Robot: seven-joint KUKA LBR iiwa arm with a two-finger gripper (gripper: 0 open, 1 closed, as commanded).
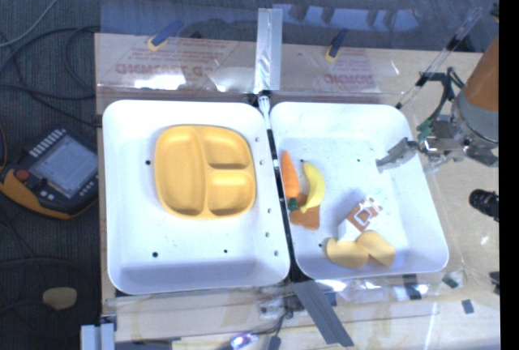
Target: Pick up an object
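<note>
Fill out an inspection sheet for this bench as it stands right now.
Surface: two white bins side by side, left bin and right bin, on a bench.
Job's things: in the right bin, a carrot and banana close to its left wall, an orange piece, a small white-and-orange block, a yellow lump.
Clutter: yellow divided tray in the left bin.
Grippers: gripper over the right bin's right side, nothing seen between its fingers.
Cables: cables on the floor at left.
Surroundings: handheld pendant on dark carpet.
</note>
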